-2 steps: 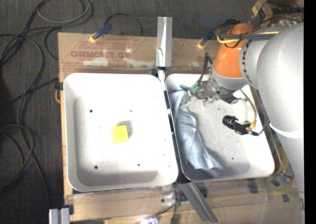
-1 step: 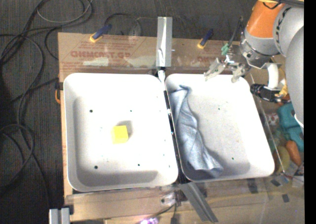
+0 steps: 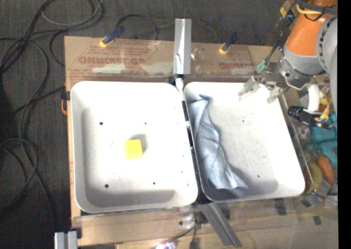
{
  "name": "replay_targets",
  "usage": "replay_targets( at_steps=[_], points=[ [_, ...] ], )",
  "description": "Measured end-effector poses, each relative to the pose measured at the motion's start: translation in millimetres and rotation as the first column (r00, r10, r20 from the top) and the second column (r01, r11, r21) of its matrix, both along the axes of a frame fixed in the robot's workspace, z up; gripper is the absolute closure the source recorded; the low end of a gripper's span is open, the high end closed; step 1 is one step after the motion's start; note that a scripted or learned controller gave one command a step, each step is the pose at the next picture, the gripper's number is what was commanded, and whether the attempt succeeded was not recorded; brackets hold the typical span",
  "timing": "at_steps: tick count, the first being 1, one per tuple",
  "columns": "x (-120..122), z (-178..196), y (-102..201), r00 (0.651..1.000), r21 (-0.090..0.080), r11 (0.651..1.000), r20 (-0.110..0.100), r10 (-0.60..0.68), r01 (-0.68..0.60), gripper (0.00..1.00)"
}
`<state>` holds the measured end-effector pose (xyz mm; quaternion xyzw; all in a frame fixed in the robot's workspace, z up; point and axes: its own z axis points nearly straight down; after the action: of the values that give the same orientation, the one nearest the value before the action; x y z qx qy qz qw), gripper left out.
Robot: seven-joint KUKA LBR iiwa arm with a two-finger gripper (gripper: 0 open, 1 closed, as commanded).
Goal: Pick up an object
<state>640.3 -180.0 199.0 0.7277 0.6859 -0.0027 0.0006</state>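
Nothing has been picked up yet, as far as this view shows. The gripper hangs over the far right corner of the right bin, and its two fingers stand spread apart with nothing between them. Judged from that, the whole of the task is still to do: choosing a thing, coming down on it, closing and lifting.

Two things lie in the bins as candidates. A grey-blue cloth lies crumpled along the left side of the right bin, running from the far left corner, where it leans against the wall, down toward the near edge, where it bunches into a darker fold. It sits to the left of the fingers and nearer the camera, apart from them, with bare white bin floor between. A small yellow block lies flat near the middle of the left bin, well apart from the fingers, across the divide where the two bins meet.

The cloth is the closer thing, being in the same bin as the gripper, so a short move left and down would likely bring the fingers to it. The block would need a long reach across to the other bin.
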Motion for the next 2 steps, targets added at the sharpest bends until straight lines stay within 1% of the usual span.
replay_targets(
  at_steps=[1, 2],
  points=[
    [16.7, 31.6, 99.9, 0.999, 0.003, 0.999, 0.002, -0.043, 0.043, 0.00],
    [-33.0, -98.5, 69.7, 0.997, 0.004, 0.997, 0.002, -0.071, 0.071, 0.00]
  ],
)
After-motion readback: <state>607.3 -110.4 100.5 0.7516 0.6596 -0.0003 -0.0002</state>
